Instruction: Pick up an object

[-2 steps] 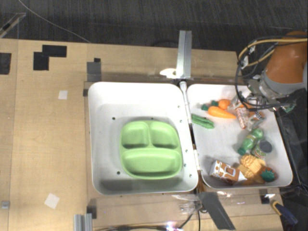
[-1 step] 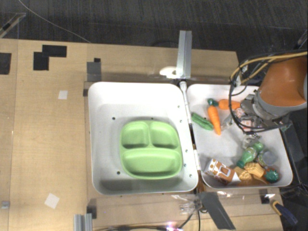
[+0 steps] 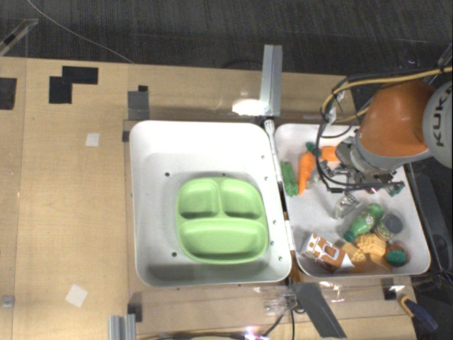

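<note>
The right bin [image 3: 316, 217] holds several small items. An orange carrot [image 3: 305, 171] and a green pod [image 3: 288, 178] lie near its left wall. A green bottle [image 3: 362, 222], a grey round lid [image 3: 391, 225], a yellow knobbly piece [image 3: 369, 245], a brown carton [image 3: 324, 252] and a red and green piece [image 3: 396, 256] crowd its front corner. My gripper [image 3: 348, 202] hangs low over the middle of this bin, just above and left of the green bottle, right of the carrot. The arm's orange band [image 3: 396, 122] covers the bin's back right part.
The left bin [image 3: 152, 190] carries a green divided plate [image 3: 222, 219] in its middle. A metal post [image 3: 272, 76] stands behind the wall between the two bins. Black cables [image 3: 333, 105] loop off the wrist.
</note>
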`<state>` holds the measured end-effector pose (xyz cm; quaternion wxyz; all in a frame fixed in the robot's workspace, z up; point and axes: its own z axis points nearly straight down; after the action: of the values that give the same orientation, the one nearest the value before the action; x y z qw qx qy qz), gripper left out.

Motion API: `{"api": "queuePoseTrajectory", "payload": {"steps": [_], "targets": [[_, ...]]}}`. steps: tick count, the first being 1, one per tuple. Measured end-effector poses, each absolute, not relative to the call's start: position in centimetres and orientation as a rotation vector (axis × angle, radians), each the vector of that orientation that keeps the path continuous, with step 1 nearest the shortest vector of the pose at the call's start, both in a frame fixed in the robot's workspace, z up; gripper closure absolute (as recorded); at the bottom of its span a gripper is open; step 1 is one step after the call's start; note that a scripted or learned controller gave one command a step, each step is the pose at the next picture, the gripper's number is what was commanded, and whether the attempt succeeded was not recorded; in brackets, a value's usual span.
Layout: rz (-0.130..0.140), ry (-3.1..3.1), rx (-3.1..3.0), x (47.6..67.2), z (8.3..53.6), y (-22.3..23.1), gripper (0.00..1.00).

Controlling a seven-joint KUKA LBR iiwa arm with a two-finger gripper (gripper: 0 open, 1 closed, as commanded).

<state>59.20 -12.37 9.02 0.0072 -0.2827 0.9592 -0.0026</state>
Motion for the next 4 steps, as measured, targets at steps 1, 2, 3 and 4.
{"api": "queuePoseTrajectory", "payload": {"steps": [1,2,3,4], "targets": [[-0.004,3.023,-0.807,62.8,9.0,-8.4,0.00],[-0.010,2.907,-1.156,61.5,8.9,-14.4,0.00],[-0.007,2.995,-0.897,56.1,9.1,-9.7,0.00],[-0.015,2.871,-1.228,56.2,9.1,-9.1,0.00]]}}
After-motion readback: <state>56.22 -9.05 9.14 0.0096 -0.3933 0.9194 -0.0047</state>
